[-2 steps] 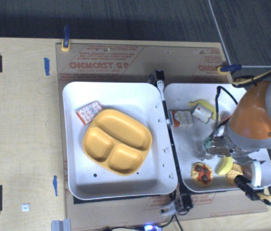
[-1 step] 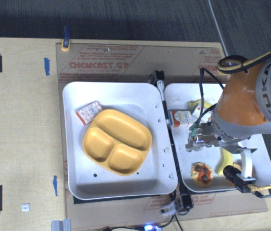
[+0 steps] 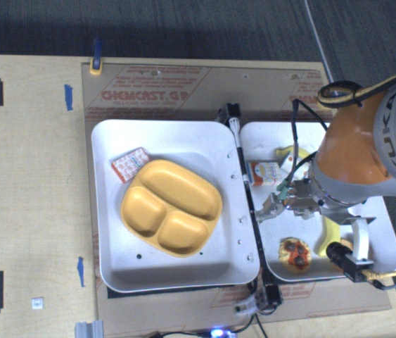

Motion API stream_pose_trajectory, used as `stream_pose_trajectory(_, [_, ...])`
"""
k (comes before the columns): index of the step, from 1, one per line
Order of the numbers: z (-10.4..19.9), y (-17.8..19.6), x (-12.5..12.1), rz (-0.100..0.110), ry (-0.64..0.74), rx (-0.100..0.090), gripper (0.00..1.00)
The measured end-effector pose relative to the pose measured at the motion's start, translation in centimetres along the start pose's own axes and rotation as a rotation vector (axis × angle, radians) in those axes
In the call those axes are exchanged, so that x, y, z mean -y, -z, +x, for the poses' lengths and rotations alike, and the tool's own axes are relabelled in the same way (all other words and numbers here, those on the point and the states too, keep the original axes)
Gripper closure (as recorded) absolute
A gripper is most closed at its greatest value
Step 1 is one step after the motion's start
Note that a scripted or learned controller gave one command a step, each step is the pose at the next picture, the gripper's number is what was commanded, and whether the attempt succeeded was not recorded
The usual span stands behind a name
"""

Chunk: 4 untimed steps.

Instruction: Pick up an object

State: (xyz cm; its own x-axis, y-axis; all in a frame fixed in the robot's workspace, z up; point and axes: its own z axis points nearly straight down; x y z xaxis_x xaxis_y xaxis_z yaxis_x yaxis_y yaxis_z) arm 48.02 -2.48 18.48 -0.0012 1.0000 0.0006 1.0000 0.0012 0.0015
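My gripper [image 3: 278, 204] hangs over the left half of the right bin [image 3: 254, 136], under the grey and orange arm. Just beyond it lies a small red and white carton [image 3: 264, 172]. A round brown and red toy food piece [image 3: 295, 253] sits in front of it near the bin's front edge. A yellow banana-like piece [image 3: 327, 236] lies to the right of that, partly under the arm. Another yellow piece [image 3: 286, 153] shows at the back. From this angle I see no object between the gripper's parts.
The left bin [image 3: 106, 189] holds a large yellow divided plate [image 3: 171, 206] and a small red and white packet [image 3: 129, 164] at its back left. A black clamp [image 3: 231, 111] sits between the bins at the back. Cables run over the right bin.
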Motion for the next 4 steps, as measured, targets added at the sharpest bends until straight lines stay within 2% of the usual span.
stream_pose_trajectory(1, [-5.6,0.0,0.1,-0.001,-0.001,0.002,0.00])
stream_pose_trajectory(2, [-8.1,-9.9,0.0,-0.002,-0.001,0.001,0.00])
stream_pose_trajectory(3, [-8.2,-8.8,-0.1,-0.006,-0.002,0.003,1.00])
stream_pose_trajectory(4, [0.6,0.0,-0.6,-0.001,0.000,0.000,1.00])
